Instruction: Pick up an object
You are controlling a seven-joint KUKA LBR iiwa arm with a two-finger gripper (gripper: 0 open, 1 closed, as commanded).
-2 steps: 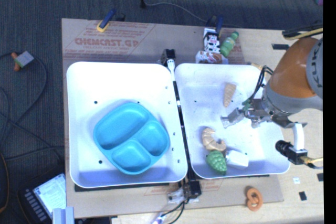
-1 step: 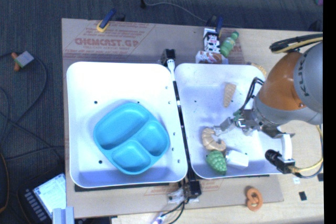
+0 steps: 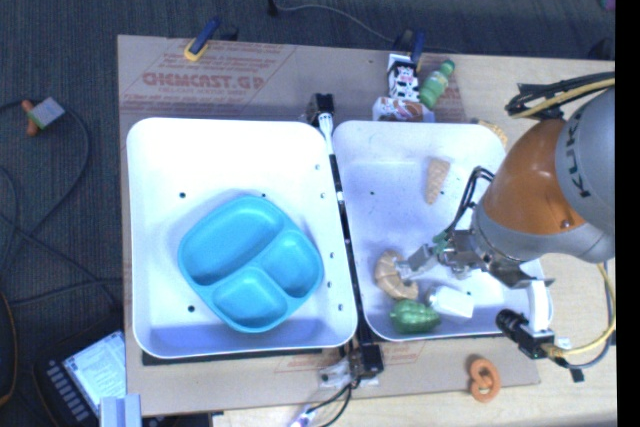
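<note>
My gripper [image 3: 428, 260] is low in the right bin [image 3: 400, 165], reaching in from the right beneath the orange band of the arm. Just left of it lies a tan croissant-shaped piece [image 3: 392, 276], close to or touching the fingers. A green toy vegetable [image 3: 414, 317] rests at the bin's front edge, and a small white block [image 3: 450, 301] sits beside it. Farther back in the same bin lies a tan cone [image 3: 436, 179]. Nothing is seen lifted.
The left bin [image 3: 160, 165] holds a blue divided plate [image 3: 250, 260]. Behind the right bin stand a small carton and a green bottle [image 3: 434, 83]. An orange ring [image 3: 484, 377] lies on the bench in front. The arm covers the right bin's right side.
</note>
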